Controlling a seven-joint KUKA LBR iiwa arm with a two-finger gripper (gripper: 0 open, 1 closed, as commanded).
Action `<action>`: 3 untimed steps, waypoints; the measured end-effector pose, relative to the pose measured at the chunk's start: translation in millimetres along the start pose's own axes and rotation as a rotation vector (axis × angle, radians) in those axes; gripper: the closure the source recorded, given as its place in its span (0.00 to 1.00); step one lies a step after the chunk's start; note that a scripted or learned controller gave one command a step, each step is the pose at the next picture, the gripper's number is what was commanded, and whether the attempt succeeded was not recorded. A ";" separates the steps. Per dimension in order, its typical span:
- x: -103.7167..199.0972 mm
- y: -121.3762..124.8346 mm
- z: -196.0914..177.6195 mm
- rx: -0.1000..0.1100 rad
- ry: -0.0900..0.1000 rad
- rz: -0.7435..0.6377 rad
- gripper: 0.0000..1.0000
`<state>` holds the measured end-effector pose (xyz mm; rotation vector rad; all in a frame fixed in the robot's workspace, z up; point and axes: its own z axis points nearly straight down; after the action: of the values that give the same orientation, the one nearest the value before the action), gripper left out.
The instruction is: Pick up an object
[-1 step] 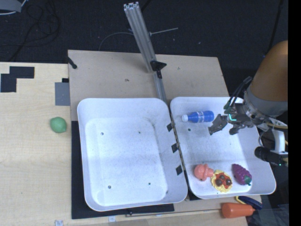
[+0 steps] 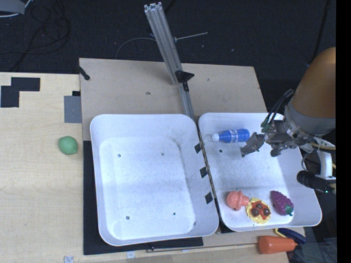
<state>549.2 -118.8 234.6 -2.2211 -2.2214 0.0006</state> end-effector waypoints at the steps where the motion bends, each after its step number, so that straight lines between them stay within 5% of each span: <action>1: 7.3 4.5 47.2 0.004 0.001 -0.001 0.00; 3: 10.5 2.5 141.6 0.003 0.000 0.000 0.00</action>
<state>551.6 -108.3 93.0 -2.2194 -2.2200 0.0032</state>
